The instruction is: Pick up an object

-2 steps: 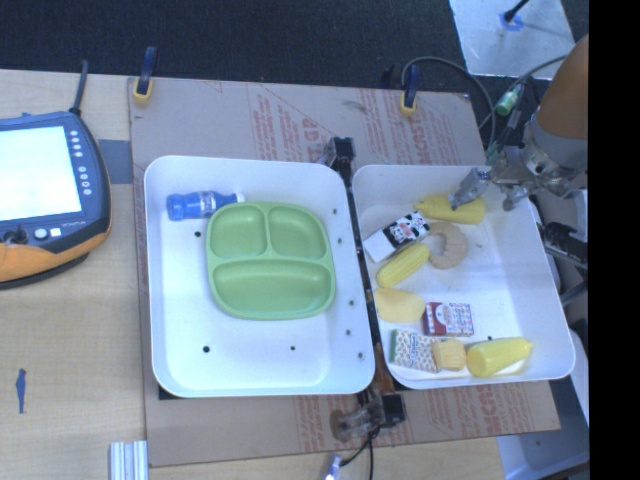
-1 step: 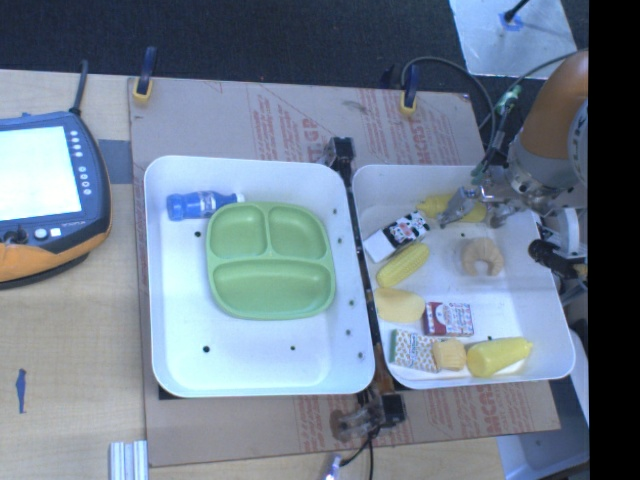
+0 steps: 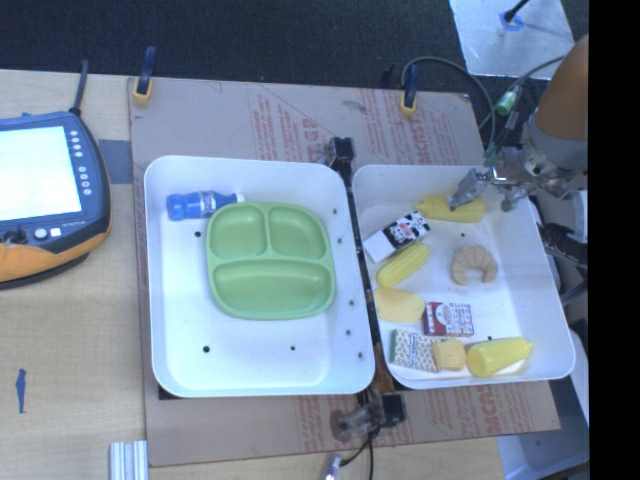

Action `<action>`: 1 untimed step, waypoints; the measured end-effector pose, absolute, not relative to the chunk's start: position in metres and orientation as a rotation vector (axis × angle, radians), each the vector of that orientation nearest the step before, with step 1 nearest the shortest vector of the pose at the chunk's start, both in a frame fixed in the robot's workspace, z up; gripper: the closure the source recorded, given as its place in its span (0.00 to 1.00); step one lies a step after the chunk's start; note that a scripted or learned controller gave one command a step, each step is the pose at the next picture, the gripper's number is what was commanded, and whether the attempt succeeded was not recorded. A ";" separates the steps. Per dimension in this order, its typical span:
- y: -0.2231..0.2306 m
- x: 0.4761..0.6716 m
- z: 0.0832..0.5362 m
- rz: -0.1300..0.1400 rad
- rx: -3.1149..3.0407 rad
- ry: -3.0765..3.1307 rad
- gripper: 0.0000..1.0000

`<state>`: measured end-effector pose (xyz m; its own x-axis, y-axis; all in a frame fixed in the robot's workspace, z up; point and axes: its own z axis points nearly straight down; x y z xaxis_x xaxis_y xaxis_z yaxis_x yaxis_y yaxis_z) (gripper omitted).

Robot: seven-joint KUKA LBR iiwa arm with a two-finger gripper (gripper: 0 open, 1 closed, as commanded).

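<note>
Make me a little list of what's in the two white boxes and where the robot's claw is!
left box: green plate with three sections; blue bottle lying beside it
right box: toy foods, including a croissant, corn, a black-and-white carton, a red packet
claw: over the far right corner of the right box, by a yellow piece
claw holding something: nothing seen between its fingers
outside boxes: tablet at left

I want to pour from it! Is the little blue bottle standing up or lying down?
Lying down. The blue bottle rests on its side in the left bin, beside the green plate, its cap end pointing toward the right.
</note>
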<state>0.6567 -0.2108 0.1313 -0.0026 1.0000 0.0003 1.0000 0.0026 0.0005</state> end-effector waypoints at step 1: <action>-0.212 0.653 0.090 -0.018 2.228 2.239 0.00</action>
